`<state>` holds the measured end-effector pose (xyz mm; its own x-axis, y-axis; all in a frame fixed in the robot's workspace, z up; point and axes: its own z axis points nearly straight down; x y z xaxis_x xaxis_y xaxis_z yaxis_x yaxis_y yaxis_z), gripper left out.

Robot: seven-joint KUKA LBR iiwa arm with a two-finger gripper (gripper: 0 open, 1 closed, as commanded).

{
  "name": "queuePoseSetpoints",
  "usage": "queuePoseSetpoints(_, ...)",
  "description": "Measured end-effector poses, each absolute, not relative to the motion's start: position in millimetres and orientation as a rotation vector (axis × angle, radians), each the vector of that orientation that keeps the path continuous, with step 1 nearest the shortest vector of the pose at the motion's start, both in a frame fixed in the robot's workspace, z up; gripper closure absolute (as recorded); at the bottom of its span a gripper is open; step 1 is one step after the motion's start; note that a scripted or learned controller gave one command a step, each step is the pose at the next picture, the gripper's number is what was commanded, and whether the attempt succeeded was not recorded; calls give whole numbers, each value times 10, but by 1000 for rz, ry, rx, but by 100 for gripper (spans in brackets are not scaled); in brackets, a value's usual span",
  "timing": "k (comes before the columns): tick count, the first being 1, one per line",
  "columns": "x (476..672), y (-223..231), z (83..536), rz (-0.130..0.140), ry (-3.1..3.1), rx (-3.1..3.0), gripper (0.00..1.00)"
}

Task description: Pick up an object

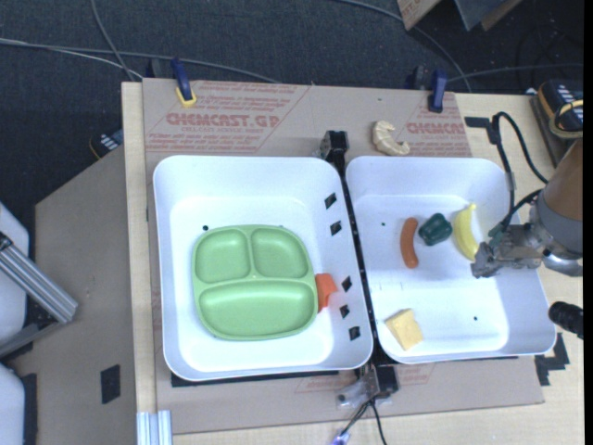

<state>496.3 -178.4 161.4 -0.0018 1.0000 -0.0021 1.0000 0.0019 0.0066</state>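
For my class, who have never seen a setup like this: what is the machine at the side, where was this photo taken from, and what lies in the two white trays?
The photo comes from one fixed camera above the bench, looking down at a slant. The machine is a robot arm reaching in from the right; its pincer sits over the right bin. Nothing can be seen held in it. That bin holds a yellow banana, a dark green piece, an orange sausage shape and a pale yellow block. The left bin holds a green divided plate with a small orange piece beside it.

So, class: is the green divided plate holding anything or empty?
Empty: the green divided plastic plate shows bare compartments; the orange piece lies beside it.
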Motion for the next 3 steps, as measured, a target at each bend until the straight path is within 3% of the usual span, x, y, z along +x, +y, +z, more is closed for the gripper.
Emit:
queuePoseSetpoints(2,4925,-1833,2623,5,2218,2214,100)
queuePoseSetpoints(3,4958,-1252,2494,2,2231,2217,100)
